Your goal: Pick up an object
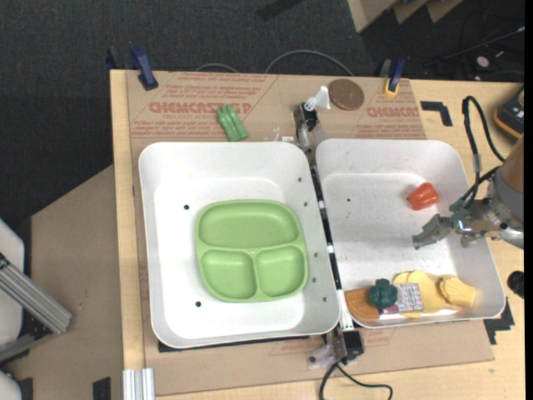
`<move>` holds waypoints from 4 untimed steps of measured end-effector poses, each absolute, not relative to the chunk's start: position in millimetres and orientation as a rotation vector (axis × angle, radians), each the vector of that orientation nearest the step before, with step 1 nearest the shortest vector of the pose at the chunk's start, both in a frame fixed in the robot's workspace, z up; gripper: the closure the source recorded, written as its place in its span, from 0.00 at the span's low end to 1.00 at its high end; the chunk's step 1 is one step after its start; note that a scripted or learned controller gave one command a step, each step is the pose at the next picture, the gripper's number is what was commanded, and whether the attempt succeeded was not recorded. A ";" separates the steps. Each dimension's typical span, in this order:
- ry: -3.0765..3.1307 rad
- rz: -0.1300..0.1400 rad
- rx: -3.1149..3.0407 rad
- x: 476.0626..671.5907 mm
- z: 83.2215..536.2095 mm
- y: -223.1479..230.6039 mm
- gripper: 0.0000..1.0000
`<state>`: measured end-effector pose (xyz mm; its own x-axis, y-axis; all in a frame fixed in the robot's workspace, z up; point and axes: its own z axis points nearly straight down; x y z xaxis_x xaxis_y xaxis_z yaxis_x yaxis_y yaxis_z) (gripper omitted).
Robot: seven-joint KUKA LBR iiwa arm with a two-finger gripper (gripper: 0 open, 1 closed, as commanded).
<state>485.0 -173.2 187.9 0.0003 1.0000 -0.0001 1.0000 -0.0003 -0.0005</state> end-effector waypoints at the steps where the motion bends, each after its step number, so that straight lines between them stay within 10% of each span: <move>1: -2.229 -0.001 -2.224 572.5 137.6 -219.5 0.00; 3: -2.229 -0.004 -2.220 645.3 85.2 -172.4 0.00; 4: -2.228 -0.004 -2.223 644.4 96.6 -174.2 1.00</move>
